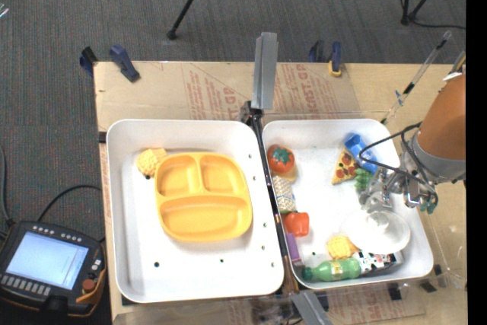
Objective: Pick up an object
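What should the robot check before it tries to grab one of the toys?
1. Hand over the right bin, where the toys lie: ok.
2. Nothing caught in the hand already: cannot tell, too blurred.
3. A toy right under the hand: cannot tell; the pizza slice and blue toy lie just up and left of it.
4. Room around the nearest toys: not ok for the pizza slice, the blue toy and a green piece crowd it.
5. Easier pick elsewhere: ok, the tomato has room around it.
6. Left bin for later: ok, the yellow tray sits flat.
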You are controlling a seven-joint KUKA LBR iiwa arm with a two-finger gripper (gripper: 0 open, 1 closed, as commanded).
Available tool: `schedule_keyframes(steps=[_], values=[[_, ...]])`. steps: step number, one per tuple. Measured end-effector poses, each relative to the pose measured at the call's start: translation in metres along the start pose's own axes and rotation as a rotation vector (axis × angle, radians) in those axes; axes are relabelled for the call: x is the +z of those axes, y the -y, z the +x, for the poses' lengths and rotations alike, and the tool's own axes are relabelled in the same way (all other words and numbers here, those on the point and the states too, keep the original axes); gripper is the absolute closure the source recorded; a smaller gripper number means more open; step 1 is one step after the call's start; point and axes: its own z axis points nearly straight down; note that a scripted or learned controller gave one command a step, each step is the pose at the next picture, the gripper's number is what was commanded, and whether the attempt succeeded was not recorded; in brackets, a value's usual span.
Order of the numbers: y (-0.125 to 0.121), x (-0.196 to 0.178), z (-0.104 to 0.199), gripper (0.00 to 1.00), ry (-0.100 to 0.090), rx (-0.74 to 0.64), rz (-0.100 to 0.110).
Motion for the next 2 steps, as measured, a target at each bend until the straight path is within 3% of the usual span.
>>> schedule_keyframes(steps=[1,2], values=[[-0.002,-0.004,-0.003,0.0,0.012,-0.001,-0.002],[-0.068,0.039,-0.029,0.0,-0.001,-0.124,-0.002]])
